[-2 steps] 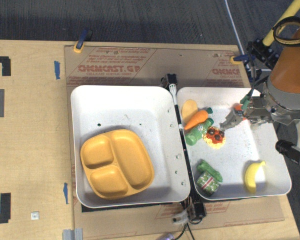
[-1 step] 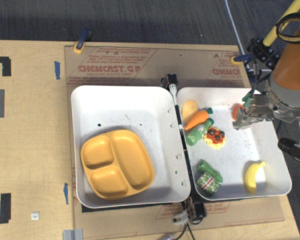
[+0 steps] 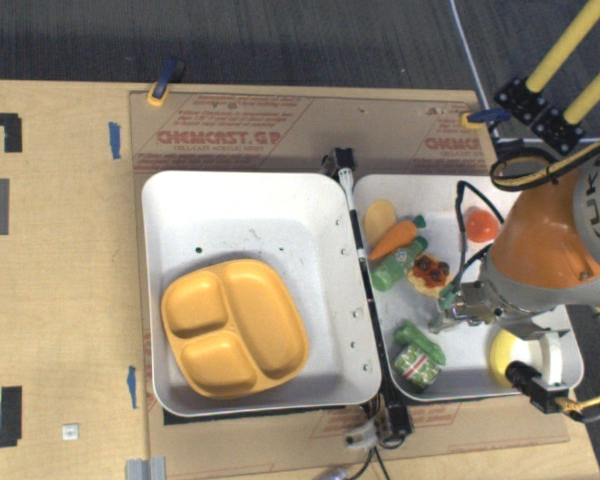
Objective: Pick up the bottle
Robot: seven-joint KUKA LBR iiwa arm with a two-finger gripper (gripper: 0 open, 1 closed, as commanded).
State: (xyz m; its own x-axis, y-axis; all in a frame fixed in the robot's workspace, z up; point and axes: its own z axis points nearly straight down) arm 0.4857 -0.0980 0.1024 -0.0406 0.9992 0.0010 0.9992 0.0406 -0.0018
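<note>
the arm [image 3: 545,243] reaches in from the right over the right bin [image 3: 570,373], its gripper [image 3: 458,308] low near the bin's middle; whether the pincer is open or shut cannot be told, and nothing shows in its grasp. the green bottle [image 3: 418,355] lies on the bin floor just below and left of the gripper. a carrot [image 3: 395,238] lies further up the bin. the left bin [image 3: 180,208] bears a yellow divided plate [image 3: 234,326]

Dark grey carpeted floor [image 3: 280,18] runs beyond the worktop's far edge. The worktop [image 3: 50,298] is pale wood, overlaid with printed cardboard [image 3: 240,133] and blue tape marks [image 3: 114,140].
</note>
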